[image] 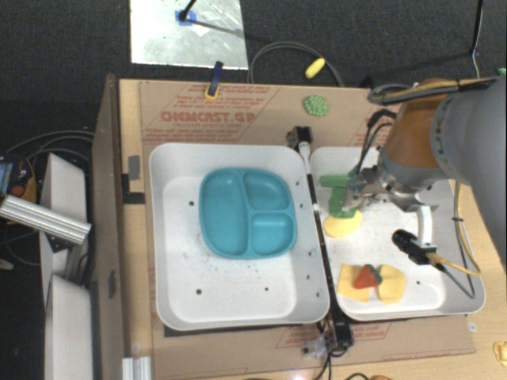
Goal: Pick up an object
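The right bin holds a green T-shaped piece near its left wall, standing over a pale yellow round piece. At the bin's front lie yellow slices with a small red and green piece on them. My gripper hangs over the bin's upper left part, right beside the green piece and seemingly touching it. The grey arm with its orange band comes in from the right and hides the bin's back.
The left bin holds a blue divided plate. On the cardboard behind the bins lie a green dotted disc and a blue and yellow clip. A foil sheet lies beyond.
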Robot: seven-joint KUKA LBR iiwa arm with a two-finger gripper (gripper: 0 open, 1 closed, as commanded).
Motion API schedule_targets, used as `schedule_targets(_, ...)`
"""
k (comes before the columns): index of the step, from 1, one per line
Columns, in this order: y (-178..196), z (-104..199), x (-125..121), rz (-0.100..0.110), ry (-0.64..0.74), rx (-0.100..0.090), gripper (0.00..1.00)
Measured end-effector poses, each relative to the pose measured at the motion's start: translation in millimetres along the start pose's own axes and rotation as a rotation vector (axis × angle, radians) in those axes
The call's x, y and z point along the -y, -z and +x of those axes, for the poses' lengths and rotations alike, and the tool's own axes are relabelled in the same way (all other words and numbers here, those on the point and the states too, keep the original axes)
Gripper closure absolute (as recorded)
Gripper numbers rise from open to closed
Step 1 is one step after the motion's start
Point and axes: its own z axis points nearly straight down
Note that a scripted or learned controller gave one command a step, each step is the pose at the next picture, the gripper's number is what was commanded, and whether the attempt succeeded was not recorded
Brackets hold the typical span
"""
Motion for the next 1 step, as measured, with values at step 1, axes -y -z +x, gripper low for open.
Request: schedule_targets(1,96.5,74.3,15.5,0.001,0.007,-0.002,1.0)
